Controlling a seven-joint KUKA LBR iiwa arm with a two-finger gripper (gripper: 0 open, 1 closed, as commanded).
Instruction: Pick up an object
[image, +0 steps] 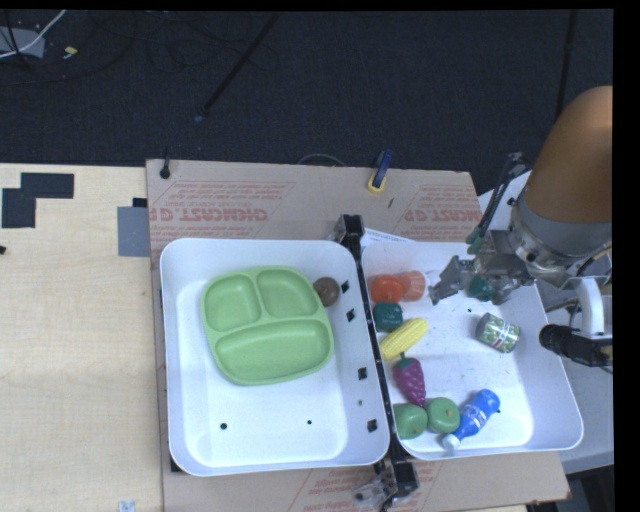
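My gripper (462, 281) hangs over the back of the right bin (548, 395), just right of an orange-red toy (398, 288). A small teal shape (483, 289) shows right at the gripper; I cannot tell whether it is held or just lies below. A green can (497, 332) lies on its side in front of the gripper. Along the bin's left side lie a dark green piece (387, 314), a yellow corn cob (403, 338) and purple grapes (410, 380). Two green fruits (426, 416) and a blue bottle (476, 413) rest at the front.
The left bin (190, 400) holds a green divided plate (268, 325) and a brown ball (326, 290) by its right wall. A black divider (366, 330) separates the bins. The arm's grey body (570, 215) looms over the right bin's back right corner.
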